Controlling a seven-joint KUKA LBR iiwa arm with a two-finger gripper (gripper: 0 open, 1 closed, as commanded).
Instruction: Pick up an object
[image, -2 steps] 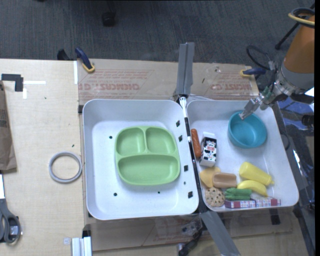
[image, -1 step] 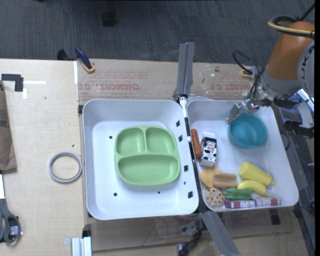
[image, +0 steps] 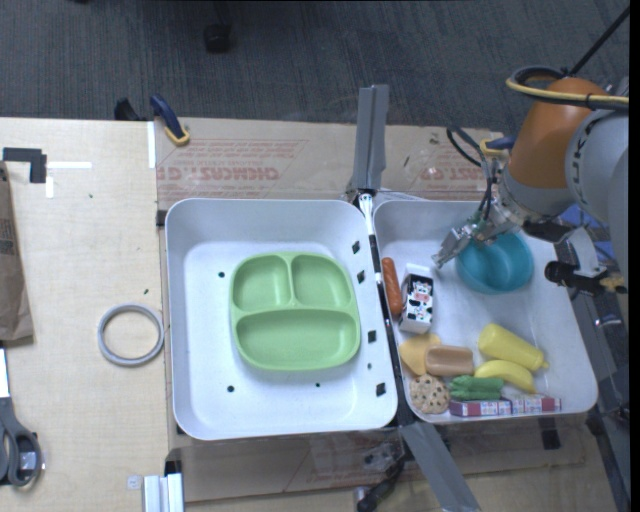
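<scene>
Dark carpet is showing behind a pale worktop (image: 80, 250) carrying two white bins. Well left of the jaws (image: 452, 250), the left bin (image: 190, 300) is holding a green divided plate (image: 295, 310). The right bin (image: 575, 330) is holding the toys: a sausage (image: 391, 285) and a cow-print carton (image: 417, 302) lying just below-left of the jaws, a teal bowl (image: 497, 265) touching them on the right, yellow pieces (image: 510, 345) lower down. Whether the jaws are parted or clenched, I cannot tell. Judging by position, the arm is reaching for the bowl rim; dropping squarely over it would help.
</scene>
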